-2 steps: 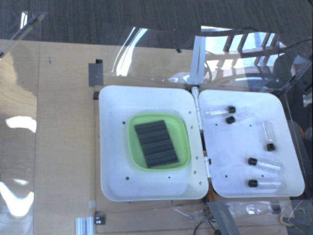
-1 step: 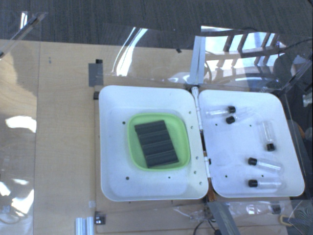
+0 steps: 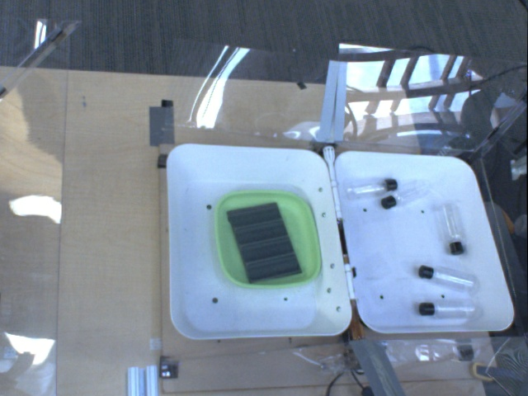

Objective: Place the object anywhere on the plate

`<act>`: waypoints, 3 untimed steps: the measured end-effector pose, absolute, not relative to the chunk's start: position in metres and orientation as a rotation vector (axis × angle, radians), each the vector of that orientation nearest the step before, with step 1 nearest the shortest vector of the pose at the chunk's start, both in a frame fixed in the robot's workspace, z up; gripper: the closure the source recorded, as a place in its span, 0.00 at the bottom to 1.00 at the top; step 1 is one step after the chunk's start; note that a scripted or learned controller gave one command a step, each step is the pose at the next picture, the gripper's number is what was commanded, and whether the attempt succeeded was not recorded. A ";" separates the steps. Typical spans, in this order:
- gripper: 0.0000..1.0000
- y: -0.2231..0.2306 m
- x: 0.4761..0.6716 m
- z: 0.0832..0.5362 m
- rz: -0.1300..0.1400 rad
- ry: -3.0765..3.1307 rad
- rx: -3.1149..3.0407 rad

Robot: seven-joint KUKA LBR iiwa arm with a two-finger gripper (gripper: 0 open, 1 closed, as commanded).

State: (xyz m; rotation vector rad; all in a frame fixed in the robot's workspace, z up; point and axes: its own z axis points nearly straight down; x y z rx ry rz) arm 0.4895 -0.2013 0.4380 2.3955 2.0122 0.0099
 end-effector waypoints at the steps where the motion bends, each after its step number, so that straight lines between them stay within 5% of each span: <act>1: 0.00 -0.201 0.490 0.438 0.010 2.012 2.396; 3: 0.00 -0.201 0.490 0.438 0.010 2.012 2.396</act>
